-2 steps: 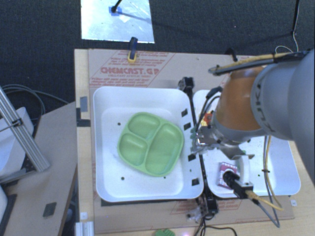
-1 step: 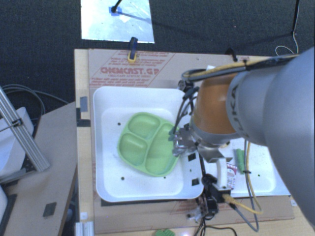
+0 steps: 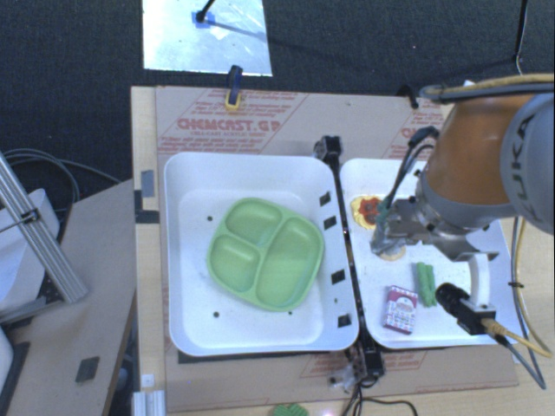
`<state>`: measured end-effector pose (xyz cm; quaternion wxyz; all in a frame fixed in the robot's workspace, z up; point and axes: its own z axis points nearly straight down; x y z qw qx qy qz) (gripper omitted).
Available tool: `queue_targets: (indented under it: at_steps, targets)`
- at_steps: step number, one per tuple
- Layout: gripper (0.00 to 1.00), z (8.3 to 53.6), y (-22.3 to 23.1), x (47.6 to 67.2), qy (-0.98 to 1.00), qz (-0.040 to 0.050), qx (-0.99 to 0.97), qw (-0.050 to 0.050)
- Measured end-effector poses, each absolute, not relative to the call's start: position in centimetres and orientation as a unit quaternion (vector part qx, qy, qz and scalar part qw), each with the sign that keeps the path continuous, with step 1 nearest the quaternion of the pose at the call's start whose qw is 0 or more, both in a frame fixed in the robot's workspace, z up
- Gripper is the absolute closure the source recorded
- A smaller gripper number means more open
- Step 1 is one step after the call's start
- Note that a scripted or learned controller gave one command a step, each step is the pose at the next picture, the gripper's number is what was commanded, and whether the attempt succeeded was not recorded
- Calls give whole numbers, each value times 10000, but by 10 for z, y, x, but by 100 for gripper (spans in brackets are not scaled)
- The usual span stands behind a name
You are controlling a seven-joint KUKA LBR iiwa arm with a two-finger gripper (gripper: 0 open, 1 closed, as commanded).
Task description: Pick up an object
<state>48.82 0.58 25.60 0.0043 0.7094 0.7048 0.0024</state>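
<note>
You are looking down on two bins lying side by side on the bench (image 3: 260,120). The left bin (image 3: 186,319) is holding a divided plate (image 3: 264,254) near its middle. In the right bin (image 3: 368,315), a small packet (image 3: 401,308) is lying near the front, with a stick-shaped piece (image 3: 425,280) just beside it to the right. A round item (image 3: 366,209) is lying behind them. The arm (image 3: 486,154) is reaching over the right bin from the right.

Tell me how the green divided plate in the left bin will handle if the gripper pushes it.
The green divided plate looks like rigid plastic, so probably stiff and light. It lies flat on the left bin floor, so it would likely slide, not tip.
</note>
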Motion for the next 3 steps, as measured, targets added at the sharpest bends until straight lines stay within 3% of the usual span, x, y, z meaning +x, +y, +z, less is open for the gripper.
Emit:
queue_targets:
  at_steps: [1, 2, 3]
  targets:
    - [0, 252, 11, 487, 7081, 9, 7061, 9]
    - [0, 180, -38, 485, 7056, -22, 7086, -13]
    - [0, 369, -37, 513, 7094, 69, 7047, 76]
